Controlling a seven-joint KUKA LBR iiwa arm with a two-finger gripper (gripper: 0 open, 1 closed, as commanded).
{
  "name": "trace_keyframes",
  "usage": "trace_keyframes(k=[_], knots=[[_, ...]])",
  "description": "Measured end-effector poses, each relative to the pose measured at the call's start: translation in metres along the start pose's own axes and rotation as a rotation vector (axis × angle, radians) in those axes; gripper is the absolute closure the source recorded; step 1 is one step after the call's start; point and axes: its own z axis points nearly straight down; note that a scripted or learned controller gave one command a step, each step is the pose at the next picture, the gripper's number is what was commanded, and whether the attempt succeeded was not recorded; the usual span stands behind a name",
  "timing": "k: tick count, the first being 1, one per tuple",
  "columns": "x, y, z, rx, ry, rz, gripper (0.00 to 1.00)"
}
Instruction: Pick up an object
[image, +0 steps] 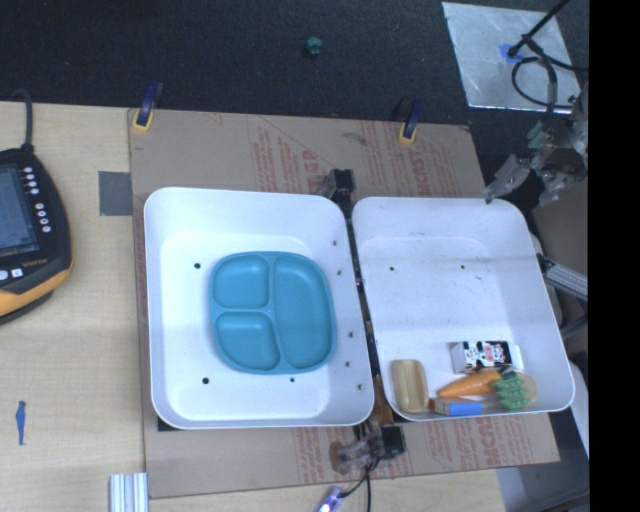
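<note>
Bench – blue plate left bin, toys cluster right.

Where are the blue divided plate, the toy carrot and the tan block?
blue divided plate (271, 311), camera view, middle where its dividers meet
toy carrot (470, 384), camera view, orange body
tan block (408, 385), camera view, top face

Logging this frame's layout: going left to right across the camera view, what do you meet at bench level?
Orange-edged pendant → left bin holding the blue divided plate → right bin, with tan block, then carrot toy → gripper beyond the bin's far right corner.
</note>
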Motion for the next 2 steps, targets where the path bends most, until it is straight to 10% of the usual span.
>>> trace_keyframes(k=[1, 2], knots=[[0.01, 0.0, 0.097, 0.002, 0.0, -0.002, 0.0], [0.009, 0.001, 0.086, 0.001, -0.001, -0.006, 1.0]])
